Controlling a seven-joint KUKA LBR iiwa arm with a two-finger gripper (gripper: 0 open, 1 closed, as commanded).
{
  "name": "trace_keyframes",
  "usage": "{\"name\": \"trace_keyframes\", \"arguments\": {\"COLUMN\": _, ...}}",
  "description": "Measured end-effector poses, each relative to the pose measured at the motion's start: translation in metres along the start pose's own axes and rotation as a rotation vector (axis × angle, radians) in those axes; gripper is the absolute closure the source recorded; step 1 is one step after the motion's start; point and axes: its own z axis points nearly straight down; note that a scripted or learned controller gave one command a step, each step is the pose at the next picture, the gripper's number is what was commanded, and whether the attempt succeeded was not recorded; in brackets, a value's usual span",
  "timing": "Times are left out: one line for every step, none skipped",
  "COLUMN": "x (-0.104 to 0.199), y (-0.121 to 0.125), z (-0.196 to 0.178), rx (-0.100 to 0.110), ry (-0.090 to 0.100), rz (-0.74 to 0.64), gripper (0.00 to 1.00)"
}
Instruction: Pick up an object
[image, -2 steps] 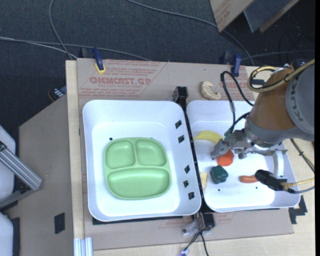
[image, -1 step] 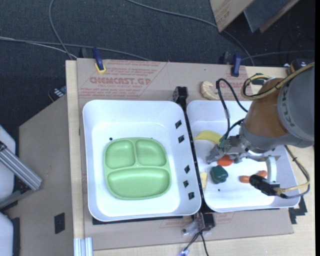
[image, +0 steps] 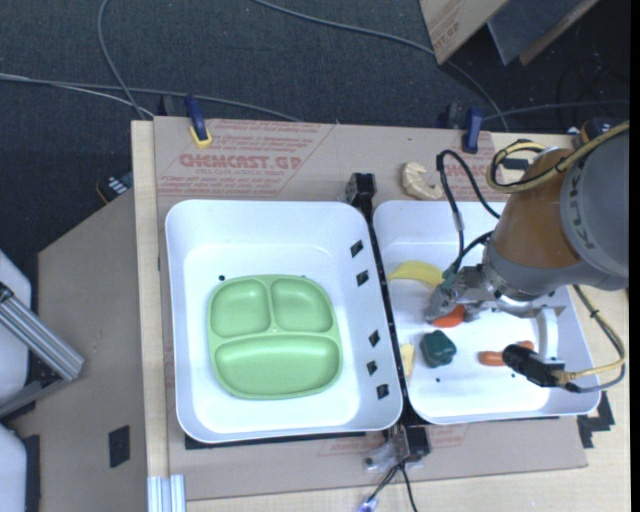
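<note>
Gripper (image: 447, 303) low in right bin (image: 480, 400); touching red object (image: 449, 320)

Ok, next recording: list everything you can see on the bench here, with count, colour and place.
bins: two, white, side by side on the bench
divided tray: one, light green, three compartments, in the left bin
banana: one, yellow, right bin, upper left
red-orange piece: one, right bin, just under the tool
dark green block: one, right bin, lower left
small orange piece: one, right bin, near the front
cream object: one, on the cardboard behind the right bin
clamps: two, blue and yellow, back edge
arm: one, grey and orange, from the right
tool: one, low over the right bin
</note>
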Motion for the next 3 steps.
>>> {"name": "trace_keyframes", "arguments": {"x": 0.001, "y": 0.01, "z": -0.048, "rx": -0.005, "ry": -0.003, "rz": -0.002, "gripper": 1.0}}
{"name": "trace_keyframes", "arguments": {"x": -0.002, "y": 0.017, "z": -0.111, "rx": -0.009, "ry": -0.004, "rz": -0.002, "gripper": 1.0}}
{"name": "trace_keyframes", "arguments": {"x": 0.003, "y": 0.017, "z": -0.175, "rx": -0.01, "ry": -0.004, "rz": -0.003, "gripper": 1.0}}
